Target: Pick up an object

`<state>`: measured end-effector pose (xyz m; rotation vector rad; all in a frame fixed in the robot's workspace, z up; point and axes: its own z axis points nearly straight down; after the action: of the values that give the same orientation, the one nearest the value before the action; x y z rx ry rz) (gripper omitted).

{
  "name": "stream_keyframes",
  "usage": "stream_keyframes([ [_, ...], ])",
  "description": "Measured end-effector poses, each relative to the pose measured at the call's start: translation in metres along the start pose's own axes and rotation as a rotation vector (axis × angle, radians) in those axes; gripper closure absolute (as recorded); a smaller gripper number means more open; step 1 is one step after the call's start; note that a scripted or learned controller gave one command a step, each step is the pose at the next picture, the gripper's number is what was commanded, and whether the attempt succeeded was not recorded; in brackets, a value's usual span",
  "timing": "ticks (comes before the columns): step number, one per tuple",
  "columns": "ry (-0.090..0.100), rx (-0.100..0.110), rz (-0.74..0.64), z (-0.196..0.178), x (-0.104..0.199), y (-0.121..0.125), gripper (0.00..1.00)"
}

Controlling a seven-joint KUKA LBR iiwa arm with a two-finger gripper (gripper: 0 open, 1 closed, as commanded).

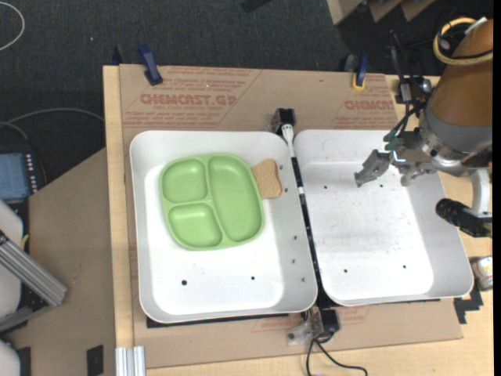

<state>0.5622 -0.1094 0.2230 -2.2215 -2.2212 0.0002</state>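
Cables and a small black connector point(325, 323) are seen at the near edge of the bench point(203, 92), just below the seam where the two shallow white plastic bins meet. In the left bin point(156, 280) a light green, three-compartment plastic plate point(211, 202) is laid flat toward the far half, and a small tan, bread-like slab point(268, 178) is tucked against the plate's right rim, beside the bin's right wall. These two are judged to be the only candidates for picking, and both lie well apart from the arm.

Over the far part of the right bin point(376, 272) the tool point(387, 167) is held low, and nothing is seen between its fingers; how far apart the fingers stand cannot be told from this angle. A reach across the shared bin walls would likely be needed, and the slab's closeness to both plate rim and wall is judged to leave little room for fingers.

Farther back, a black clip point(283, 120) is fixed at the seam, and a blue clamp point(149, 65) and a yellow-and-blue clamp point(359, 75) grip the bench's far edge.
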Motion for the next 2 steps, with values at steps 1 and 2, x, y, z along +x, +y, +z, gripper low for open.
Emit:
stream_keyframes([
  [1,-0.001,-0.003,-0.001,-0.011,0.000,0.001,1.00],
  [2,0.003,0.006,-0.003,-0.019,0.040,-0.056,1.00],
])
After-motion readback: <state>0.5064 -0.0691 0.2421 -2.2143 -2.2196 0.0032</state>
